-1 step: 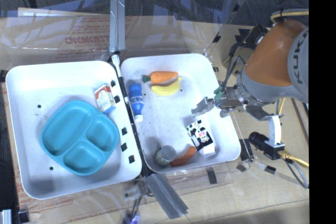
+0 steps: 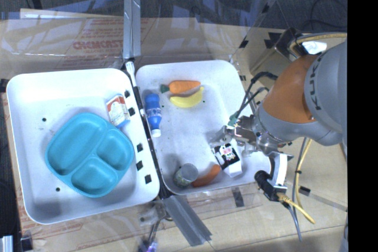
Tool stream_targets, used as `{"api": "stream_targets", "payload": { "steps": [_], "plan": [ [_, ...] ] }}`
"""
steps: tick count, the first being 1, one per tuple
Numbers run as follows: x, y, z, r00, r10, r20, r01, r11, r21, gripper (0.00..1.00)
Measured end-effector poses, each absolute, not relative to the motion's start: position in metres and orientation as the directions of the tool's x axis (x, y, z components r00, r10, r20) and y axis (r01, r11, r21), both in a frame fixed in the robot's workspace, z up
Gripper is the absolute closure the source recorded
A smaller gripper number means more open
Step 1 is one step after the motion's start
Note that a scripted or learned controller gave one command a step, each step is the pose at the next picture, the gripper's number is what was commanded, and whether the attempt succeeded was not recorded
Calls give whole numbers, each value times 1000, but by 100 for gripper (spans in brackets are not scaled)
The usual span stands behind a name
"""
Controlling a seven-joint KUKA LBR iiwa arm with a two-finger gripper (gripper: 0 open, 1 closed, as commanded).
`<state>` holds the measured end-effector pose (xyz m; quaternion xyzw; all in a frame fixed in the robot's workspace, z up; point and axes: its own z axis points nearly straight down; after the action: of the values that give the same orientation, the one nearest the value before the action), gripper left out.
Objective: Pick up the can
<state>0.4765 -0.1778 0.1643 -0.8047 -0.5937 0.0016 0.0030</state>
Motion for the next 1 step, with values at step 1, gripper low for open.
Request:
{"api": "stream_targets", "payload": {
  "steps": [1],
  "plan": [
    [498, -182, 110, 388, 922, -1, 922, -387, 19, 0]
  ]
}}
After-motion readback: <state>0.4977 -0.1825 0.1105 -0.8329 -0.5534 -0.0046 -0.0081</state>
